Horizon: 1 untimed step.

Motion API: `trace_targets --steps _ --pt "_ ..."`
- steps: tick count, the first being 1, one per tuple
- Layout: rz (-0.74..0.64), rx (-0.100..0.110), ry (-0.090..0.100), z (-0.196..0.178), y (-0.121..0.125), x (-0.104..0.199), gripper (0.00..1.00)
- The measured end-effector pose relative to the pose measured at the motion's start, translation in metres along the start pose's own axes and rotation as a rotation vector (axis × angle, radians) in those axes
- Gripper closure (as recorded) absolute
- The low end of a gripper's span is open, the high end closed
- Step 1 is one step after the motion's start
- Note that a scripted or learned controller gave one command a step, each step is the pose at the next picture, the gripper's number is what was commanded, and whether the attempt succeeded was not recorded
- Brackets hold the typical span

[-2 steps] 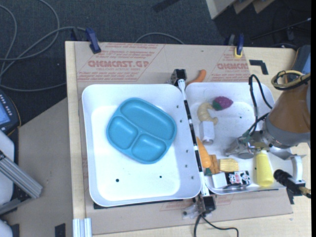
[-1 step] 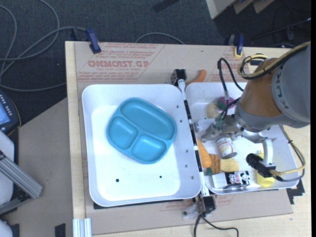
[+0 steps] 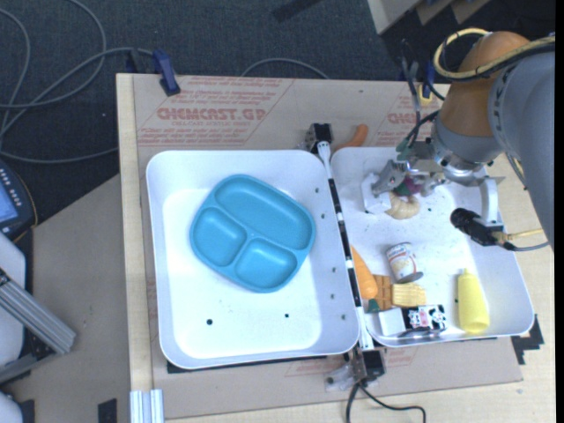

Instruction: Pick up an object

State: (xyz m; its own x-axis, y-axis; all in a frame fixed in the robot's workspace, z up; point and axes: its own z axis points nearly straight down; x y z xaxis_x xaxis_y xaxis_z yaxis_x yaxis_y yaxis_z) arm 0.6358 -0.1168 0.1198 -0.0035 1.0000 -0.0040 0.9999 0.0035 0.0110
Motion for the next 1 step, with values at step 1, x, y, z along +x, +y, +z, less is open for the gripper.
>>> trace_targets --steps 1 --pt "0.004 0.019 0.006 0.0372 -0.0448 0.0083 0.0"
